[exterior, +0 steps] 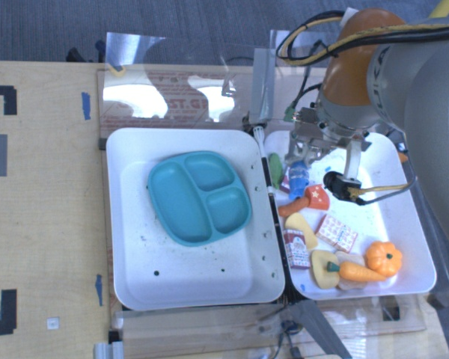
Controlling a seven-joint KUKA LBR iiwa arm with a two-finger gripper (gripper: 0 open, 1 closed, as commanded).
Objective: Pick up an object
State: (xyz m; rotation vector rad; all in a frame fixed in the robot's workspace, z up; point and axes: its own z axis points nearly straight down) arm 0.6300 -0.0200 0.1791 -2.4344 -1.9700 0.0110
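The right bin [411,230] holds several toy foods. A small blue bottle [298,178] lies near its left wall, with a red piece [316,197] and an orange stick [290,209] just in front of it. My gripper [303,154] hangs over the bin's back left part, right above the blue bottle. Nothing visibly hangs from it. Nearer the front lie a pale yellow piece [303,230], a checked cracker [337,232], a printed packet [297,250], an orange pumpkin [383,257], a carrot [359,273] and a yellow wedge [324,269].
The left bin [127,223] holds a teal divided plate [200,197]. A green item [275,169] lies along the wall between the two bins. A black cable end [343,185] hangs from the wrist over the right bin's middle. The arm covers the right bin's back.
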